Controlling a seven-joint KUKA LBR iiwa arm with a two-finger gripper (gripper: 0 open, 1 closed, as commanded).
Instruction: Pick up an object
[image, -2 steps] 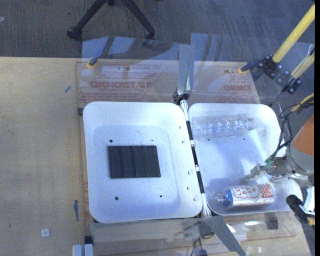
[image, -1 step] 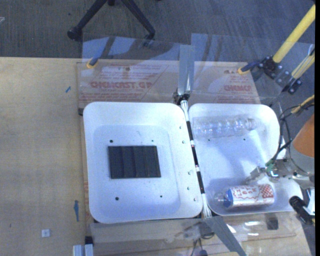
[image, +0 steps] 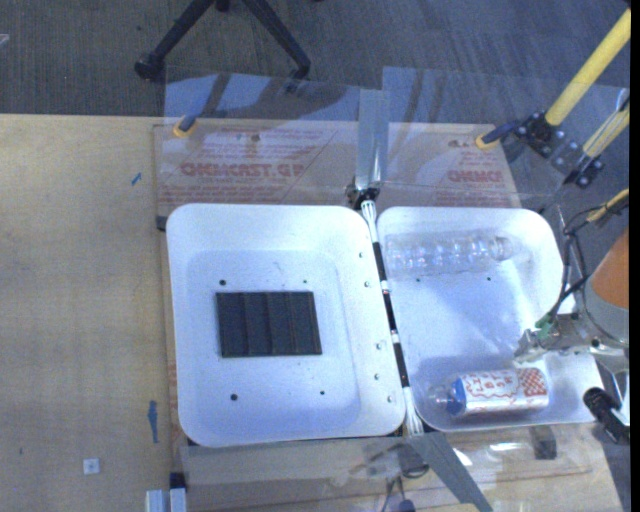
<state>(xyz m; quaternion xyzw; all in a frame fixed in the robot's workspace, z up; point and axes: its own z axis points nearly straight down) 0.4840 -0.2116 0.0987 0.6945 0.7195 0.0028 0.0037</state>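
Over the right-hand bin (image: 545, 232), near its far right rim, the hand (image: 535, 343) hangs just above the floor of the bin, with the arm's orange band (image: 612, 280) at the frame edge behind it. Whether it is released or clenched I cannot tell, since its tip is small and partly blurred against the white plastic. Nothing shows between its tips, so no object counts as picked up yet.

Two candidates lie in that bin. A clear plastic bottle (image: 450, 251) rests on its side along the far wall, well apart from the hand. A small bottle with a red-and-white label (image: 493, 391) lies on its side by the near wall, just below and to the left of the hand; it looks the likelier target. A dark ribbed flat block (image: 269, 323) sits alone in the middle of the left-hand bin (image: 190, 300).

The task seems to be at the approach stage: descent, closing and lifting all remain.
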